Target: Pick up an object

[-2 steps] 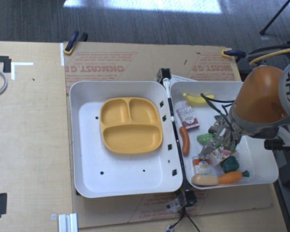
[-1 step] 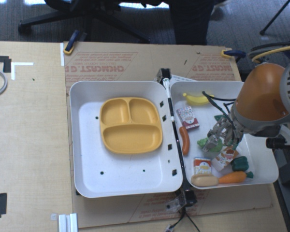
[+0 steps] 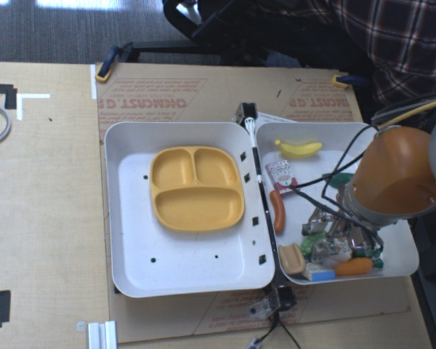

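Camera view, from above at a slant. Cardboard sheet (image 3: 203,97) under both bins carries red printed lettering, seen upside down and mirrored; individual words not reliably readable. Left bin (image 3: 131,260) holds a yellow divided plate (image 3: 198,187) with three compartments, lying flat near the bin's middle. Right bin (image 3: 400,257) holds the loose items: a banana (image 3: 299,148) at the far end near the rim; a small white packet (image 3: 279,170) with red print just below it, text too small to read; a sausage (image 3: 277,211) lying lengthwise close beside the divider between bins; a tan bread-like piece (image 3: 291,259) at the near left corner; a blue and white item (image 3: 321,274) against the near rim; a carrot (image 3: 354,266) just to its right, also along the near rim. Arm enters from the right, orange band (image 3: 394,173) over the right bin, black cables running across toward the packet. Gripper (image 3: 333,240) is low in the near part of the right bin, among clutter above the carrot and the blue and white item. Cannot tell from this angle whether it is spread or pressed together, or whether anything is held.
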Robot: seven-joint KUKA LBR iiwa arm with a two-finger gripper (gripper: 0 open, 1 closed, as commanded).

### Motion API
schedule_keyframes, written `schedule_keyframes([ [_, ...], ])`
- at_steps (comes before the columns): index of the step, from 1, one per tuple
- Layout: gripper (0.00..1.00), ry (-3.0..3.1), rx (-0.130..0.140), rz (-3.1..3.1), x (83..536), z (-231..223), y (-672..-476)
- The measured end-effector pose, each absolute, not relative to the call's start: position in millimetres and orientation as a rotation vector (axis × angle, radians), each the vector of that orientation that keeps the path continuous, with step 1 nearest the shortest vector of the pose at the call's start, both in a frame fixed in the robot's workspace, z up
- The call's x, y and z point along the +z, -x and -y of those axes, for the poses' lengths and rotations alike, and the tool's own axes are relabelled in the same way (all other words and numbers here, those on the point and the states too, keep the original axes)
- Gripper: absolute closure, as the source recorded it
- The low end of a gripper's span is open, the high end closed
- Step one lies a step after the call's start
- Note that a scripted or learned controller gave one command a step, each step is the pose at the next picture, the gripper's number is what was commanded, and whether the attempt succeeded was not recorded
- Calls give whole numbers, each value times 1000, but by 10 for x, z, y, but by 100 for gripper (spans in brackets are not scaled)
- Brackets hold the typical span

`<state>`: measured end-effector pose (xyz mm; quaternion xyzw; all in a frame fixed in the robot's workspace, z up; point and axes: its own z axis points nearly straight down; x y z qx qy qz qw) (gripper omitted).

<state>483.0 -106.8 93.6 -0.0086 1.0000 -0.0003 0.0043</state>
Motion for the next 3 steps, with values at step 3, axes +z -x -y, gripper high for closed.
schedule_keyframes([
  [3, 0, 105, -3, -3123, 943, 935, -4850],
])
